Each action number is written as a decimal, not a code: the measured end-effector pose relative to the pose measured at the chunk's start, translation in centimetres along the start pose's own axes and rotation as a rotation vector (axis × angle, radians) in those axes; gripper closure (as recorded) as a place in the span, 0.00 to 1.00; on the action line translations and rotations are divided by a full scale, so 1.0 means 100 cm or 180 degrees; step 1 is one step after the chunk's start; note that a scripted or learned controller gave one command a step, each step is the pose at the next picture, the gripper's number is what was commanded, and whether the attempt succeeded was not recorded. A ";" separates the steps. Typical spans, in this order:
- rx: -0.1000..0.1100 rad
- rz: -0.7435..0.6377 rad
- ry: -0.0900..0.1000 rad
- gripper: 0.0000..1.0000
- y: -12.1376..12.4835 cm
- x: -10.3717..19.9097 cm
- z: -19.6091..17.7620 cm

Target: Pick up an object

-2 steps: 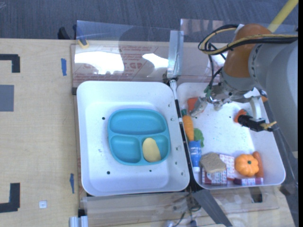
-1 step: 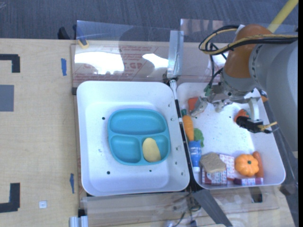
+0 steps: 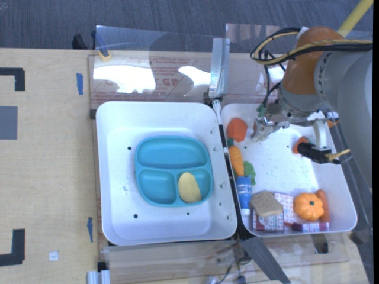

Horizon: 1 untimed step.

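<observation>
Orange tomato (image 3: 237, 128) just left of gripper (image 3: 261, 129), apart.

Candidate objects lie mostly in the right bin (image 3: 346, 200). An orange-red rounded piece (image 3: 237, 128) sits at its upper left, just beside the tool (image 3: 259, 129). Below it a carrot (image 3: 236, 160) with green leaves (image 3: 249, 171) lies along the left wall, then a blue tube (image 3: 243, 195). Lower down rest a tan sponge-like block (image 3: 267, 204), a small orange pumpkin (image 3: 309, 206) and a flat red-and-white packet (image 3: 288, 222). A yellow oval (image 3: 189, 187) lies in the blue tray (image 3: 172, 152), centre of the frame.
</observation>
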<state>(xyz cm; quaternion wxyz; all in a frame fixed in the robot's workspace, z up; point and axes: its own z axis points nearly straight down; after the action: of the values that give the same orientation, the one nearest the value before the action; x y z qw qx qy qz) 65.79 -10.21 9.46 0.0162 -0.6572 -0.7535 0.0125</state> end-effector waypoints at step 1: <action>-0.0132 0.0198 -0.0025 1.00 -0.011 -0.040 0.008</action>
<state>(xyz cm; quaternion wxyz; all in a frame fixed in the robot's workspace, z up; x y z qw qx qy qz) 65.25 -14.29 8.67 -0.0007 -0.6805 -0.7328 -0.0001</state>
